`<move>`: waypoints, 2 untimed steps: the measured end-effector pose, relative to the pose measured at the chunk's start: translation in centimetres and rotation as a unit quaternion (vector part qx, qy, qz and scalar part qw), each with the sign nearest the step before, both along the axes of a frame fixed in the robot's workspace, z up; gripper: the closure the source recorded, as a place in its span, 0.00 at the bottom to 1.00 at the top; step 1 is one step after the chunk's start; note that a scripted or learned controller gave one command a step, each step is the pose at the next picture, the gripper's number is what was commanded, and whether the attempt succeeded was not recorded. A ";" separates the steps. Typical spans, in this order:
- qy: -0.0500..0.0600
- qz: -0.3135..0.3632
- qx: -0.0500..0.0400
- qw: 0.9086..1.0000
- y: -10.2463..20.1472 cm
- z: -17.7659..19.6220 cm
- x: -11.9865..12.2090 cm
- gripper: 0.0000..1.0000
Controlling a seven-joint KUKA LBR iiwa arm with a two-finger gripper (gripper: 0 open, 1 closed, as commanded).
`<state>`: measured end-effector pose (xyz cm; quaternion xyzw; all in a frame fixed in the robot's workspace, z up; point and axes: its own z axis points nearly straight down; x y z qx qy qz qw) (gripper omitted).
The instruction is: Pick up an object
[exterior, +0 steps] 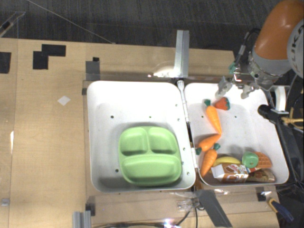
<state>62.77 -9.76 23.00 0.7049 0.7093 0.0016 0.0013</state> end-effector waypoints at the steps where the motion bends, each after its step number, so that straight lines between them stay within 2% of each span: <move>1: -0.014 0.003 -0.003 1.000 -0.5 -10.9 2.9 0.00; 2: -0.022 0.032 -0.008 0.999 -0.7 -12.0 2.2 0.00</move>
